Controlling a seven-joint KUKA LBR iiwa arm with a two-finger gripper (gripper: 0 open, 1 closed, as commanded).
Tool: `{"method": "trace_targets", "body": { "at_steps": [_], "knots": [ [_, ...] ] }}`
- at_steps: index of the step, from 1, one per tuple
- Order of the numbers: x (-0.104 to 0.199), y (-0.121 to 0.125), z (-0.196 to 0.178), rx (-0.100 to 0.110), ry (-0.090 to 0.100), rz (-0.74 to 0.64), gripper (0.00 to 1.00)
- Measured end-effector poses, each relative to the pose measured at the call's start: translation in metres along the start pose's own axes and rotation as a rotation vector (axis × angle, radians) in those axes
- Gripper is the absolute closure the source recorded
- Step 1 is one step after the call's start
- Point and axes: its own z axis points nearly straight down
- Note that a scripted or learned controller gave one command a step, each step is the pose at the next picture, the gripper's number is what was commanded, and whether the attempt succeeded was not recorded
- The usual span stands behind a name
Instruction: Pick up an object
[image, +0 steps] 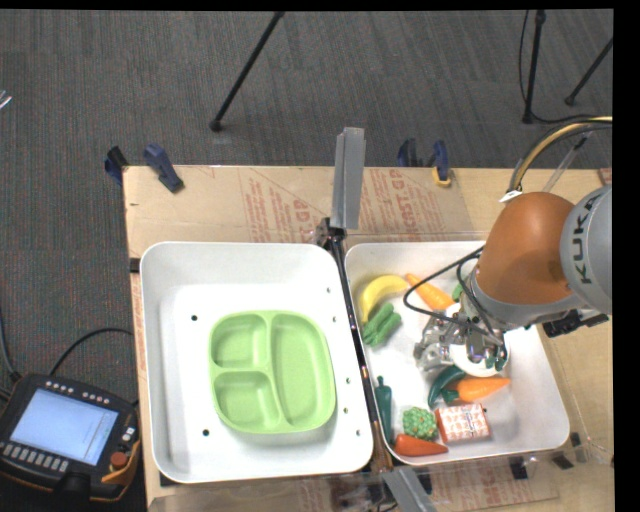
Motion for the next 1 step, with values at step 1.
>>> {"method": "trace_targets", "body": {
  "at_steps": [1],
  "knots": [
    [-0.0004, 0.0001, -0.0005, 0.000, -0.002, -0.001, 0.00]
  ]
}}
